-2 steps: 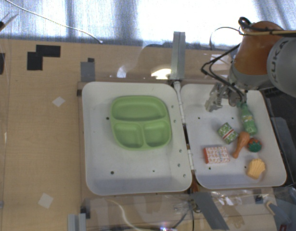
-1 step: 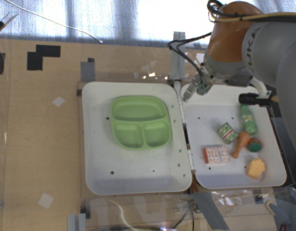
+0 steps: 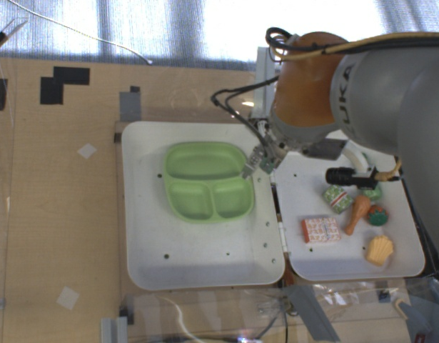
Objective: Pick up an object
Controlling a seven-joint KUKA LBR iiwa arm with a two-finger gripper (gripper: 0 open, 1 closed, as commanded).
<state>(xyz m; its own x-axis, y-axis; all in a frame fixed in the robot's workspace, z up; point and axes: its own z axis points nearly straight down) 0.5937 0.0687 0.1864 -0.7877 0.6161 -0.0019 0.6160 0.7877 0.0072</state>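
Open floor in left bin (image 3: 205, 263) around green tray (image 3: 207, 181); toys (image 3: 351, 213) crowding right bin (image 3: 347, 263)

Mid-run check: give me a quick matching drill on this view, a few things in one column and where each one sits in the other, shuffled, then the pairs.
Things:
1. green divided plate
2. red and white box
3. yellow toy
4. gripper

Places:
A. right bin, near its front right corner
B. at the plate's right rim, over the left bin
C. middle of the left bin
D. right bin, left part, left of the orange carrot-like toy

Pairs: 1-C, 2-D, 3-A, 4-B
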